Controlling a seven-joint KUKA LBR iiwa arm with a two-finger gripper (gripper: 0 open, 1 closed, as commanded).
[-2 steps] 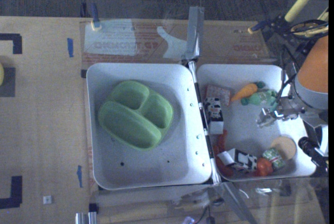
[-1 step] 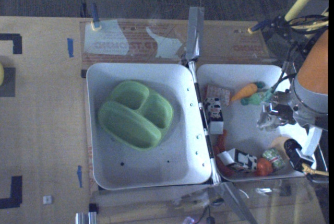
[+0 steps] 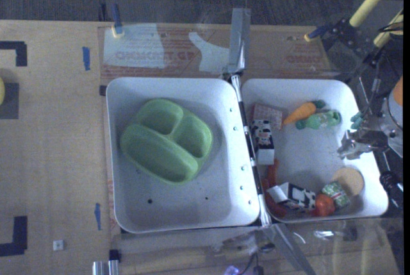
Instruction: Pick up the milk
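A small white milk carton (image 3: pixel 262 139) with black cow patches lies against the left wall of the right bin (image 3: pixel 291 89). A second cow-patterned carton (image 3: pixel 296 195) lies on its side near that bin's front edge. My gripper (image 3: pixel 354 144) hangs over the right side of the same bin, well to the right of both cartons and touching neither. Nothing shows in its grasp.
The right bin also holds a carrot (image 3: pixel 300 113), a green bottle (image 3: pixel 321 119), a pinkish packet (image 3: pixel 268 115), a round tan bun (image 3: pixel 350 181), a red piece (image 3: pixel 323 205) and a green packet (image 3: pixel 335 193). A green divided plate (image 3: pixel 166 140) lies in the left bin (image 3: pixel 192 209).
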